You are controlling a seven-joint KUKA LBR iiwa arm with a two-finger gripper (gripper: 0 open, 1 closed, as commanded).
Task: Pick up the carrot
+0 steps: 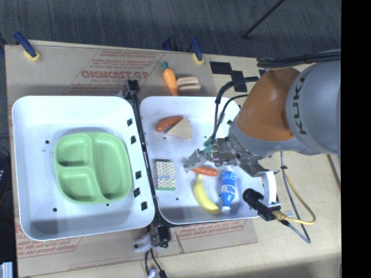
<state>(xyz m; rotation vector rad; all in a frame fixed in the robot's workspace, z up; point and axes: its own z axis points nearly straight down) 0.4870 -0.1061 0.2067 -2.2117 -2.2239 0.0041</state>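
On the left of the counter (87, 62) sits the left bin (26, 155), and inside it is a green divided plate (93, 167). The right bin (152, 110) is just beside it and holds several things: a small patterned packet (165, 174) near its left wall, a sausage (168, 123) touching a pale wedge (179, 129) toward the back, a banana (204, 197) near the front wall, and a blue and white bottle (228, 190) just beside the banana. There seem to be two carrots. One carrot (204, 170) is small and orange and lies flat in the right bin, between the wedge and the banana, and directly under the claw (200, 158). A second orange carrot with a green top (169, 80) lies outside the bins on the counter, beside a small bun-like toy (188, 84). The claw hangs low over the carrot in the bin and seems to touch or almost touch it, but I cannot tell if it is spread or pressed together, because the metal parts are small and mixed together here. I judge that the carrot is a light plastic toy, stiff and smooth, so it may slip or roll out of a grip. It is better to take it across the thick middle part, not at the thin tip. On the right, the grey arm (313, 114) with its orange band reaches in over the bin.
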